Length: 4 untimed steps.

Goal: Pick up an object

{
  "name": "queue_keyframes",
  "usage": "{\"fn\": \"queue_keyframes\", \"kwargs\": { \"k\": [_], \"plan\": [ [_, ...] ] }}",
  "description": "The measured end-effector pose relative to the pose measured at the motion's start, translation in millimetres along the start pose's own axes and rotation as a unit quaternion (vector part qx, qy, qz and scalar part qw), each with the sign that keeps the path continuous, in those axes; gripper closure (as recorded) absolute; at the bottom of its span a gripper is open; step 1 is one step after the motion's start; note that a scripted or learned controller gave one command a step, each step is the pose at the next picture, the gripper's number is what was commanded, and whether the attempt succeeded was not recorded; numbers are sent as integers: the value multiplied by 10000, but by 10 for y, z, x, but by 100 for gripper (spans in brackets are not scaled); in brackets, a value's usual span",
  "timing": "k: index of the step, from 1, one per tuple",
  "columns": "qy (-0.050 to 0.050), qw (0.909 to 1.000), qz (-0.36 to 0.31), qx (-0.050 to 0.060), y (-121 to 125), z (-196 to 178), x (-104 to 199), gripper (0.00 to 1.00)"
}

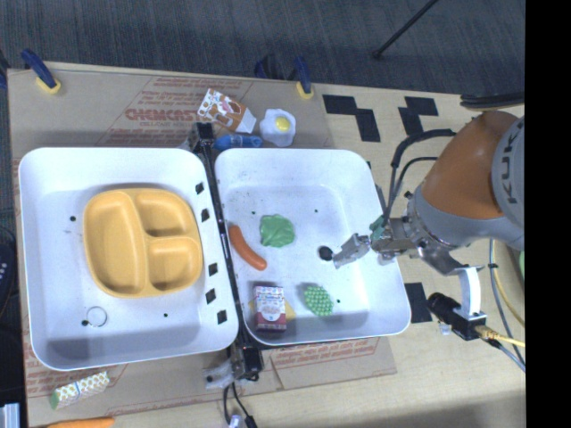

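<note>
The right bin [357, 172] holds an orange sausage [247, 247] near its left wall, a green leafy piece [277, 231] in the middle, a green bumpy pod [318, 300] and a small red and brown box [269, 308] at the front. My gripper [342, 252] reaches in from the right at the bin's right side, low over the white floor. It hangs to the right of the leafy piece and above the pod in the picture. Nothing shows between its fingers.
The left bin [45, 176] holds a yellow divided tray [143, 239]. Behind the bins lie a patterned packet [219, 108], a blue item [236, 140] and a white and yellow egg piece [278, 126]. A wrapped candy [80, 388] lies at the front left.
</note>
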<state>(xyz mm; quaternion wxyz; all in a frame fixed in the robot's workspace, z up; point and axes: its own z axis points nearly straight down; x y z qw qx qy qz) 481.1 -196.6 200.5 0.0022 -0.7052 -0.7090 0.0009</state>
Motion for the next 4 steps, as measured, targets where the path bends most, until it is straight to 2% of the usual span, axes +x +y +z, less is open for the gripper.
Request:
{"fn": "queue_keyframes", "kwargs": {
  "k": [1, 2, 3, 4],
  "plan": [
    [3, 9953, -968, 8, 583, 876, 403, 0],
    [-10, 9843, -1763, -11, 1034, 1085, 878, 0],
    [-13, 9841, -1778, -8, 1037, 982, 874, 100],
    [-14, 9914, -1310, -15, 972, 24, 933, 100]
  ]
}}
